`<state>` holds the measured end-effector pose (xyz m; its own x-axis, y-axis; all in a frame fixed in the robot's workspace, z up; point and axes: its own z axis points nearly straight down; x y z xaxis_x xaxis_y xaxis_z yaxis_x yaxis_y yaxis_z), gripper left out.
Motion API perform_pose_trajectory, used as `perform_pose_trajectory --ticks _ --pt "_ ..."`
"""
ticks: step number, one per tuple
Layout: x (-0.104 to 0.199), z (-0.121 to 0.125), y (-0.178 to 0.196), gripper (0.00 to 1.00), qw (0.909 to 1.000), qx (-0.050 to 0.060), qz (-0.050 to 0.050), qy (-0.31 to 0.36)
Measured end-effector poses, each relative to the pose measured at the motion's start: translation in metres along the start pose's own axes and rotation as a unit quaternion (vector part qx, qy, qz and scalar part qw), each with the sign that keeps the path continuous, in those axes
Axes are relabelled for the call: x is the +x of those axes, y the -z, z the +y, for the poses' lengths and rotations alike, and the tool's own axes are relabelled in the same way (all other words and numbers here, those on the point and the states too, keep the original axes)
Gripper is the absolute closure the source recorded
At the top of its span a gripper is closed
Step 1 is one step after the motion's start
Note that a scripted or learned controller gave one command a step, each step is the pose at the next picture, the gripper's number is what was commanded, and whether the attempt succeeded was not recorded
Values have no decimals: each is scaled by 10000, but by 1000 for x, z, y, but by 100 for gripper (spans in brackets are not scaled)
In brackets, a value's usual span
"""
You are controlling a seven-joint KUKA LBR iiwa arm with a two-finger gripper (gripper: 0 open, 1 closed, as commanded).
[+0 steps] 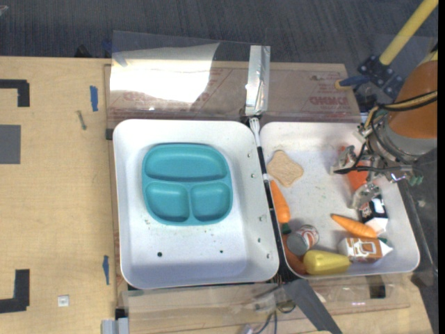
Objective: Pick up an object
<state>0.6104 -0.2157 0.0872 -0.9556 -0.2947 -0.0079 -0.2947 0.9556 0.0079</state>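
**Arm low over the right bin's toy food**

The gripper [361,179] hangs at the right bin's [316,139] 3 o'clock side; whether its fingers are open or closed cannot be told, with small clutter around them. An orange carrot [354,225] lies just below at 5 o'clock. The left bin [128,186] holds a teal divided tray [186,183].

The arm [417,113] is cut off by the right edge. The gripper [365,169] mechanism is too cluttered to resolve. An orange object [357,179] beneath it is partly hidden. The carton [361,248] print is illegible.
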Motion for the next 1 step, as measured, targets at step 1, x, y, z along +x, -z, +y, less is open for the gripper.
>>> perform_pose_trajectory --ticks 1 --pt "-4 -2 15 100 10000 53 -66 8"
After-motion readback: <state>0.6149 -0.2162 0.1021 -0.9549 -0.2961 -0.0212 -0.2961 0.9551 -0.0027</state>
